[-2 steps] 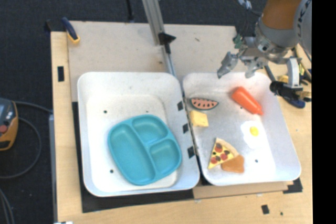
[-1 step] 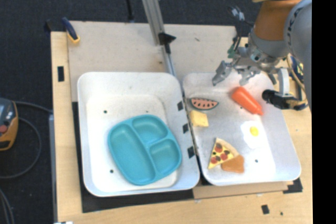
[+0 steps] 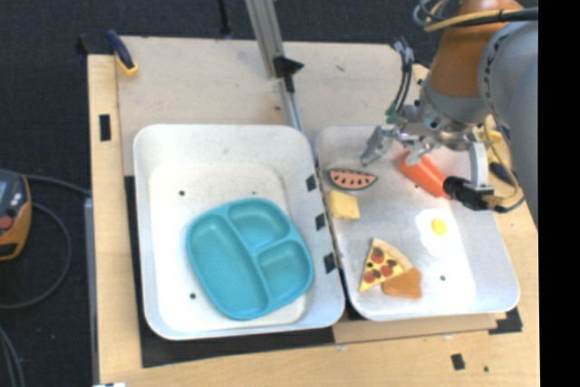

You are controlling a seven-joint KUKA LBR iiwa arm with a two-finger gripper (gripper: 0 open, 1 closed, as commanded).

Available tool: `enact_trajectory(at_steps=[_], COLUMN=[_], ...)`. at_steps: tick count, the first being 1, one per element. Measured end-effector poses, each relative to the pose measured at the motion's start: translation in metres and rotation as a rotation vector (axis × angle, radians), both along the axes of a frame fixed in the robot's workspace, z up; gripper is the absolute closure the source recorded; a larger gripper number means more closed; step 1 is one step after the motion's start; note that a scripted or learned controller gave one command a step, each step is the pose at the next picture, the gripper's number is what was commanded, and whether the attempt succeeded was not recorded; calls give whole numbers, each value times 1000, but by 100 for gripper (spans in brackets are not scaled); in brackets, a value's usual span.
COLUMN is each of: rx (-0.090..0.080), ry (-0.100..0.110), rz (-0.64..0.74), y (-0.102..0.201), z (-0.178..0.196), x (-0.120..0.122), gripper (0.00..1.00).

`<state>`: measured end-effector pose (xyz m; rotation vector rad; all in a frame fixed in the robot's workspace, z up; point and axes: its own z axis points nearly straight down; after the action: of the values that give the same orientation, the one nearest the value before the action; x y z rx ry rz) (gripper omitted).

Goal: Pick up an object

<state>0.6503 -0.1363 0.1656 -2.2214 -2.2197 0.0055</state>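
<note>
1. In the right bin (image 3: pixel 507 290), the gripper (image 3: pixel 391 143) hangs at about twelve o'clock, its fingers spread apart with nothing between them.
2. The carrot (image 3: pixel 424 174) lies just at its four o'clock; the melon slice (image 3: pixel 351 178) sits at its seven.
3. Risk: descending here, the fingers may close on bare floor between the two.

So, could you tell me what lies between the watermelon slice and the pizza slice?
In the camera view, a yellow cheese piece lies between watermelon slice and pizza slice.
</note>
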Motion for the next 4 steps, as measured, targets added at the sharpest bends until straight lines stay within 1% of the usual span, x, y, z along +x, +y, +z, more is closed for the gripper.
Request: enact_trajectory(at_steps=[1,2,3,4], rx=[0,-1,1,0], ry=[-2,-8,-10,-11], rz=[-1,-2,3,3], y=[-2,-3,3,-1], z=[-43,-29,19,65], x=[5,6,7,14], gripper=[0,100,100,100])
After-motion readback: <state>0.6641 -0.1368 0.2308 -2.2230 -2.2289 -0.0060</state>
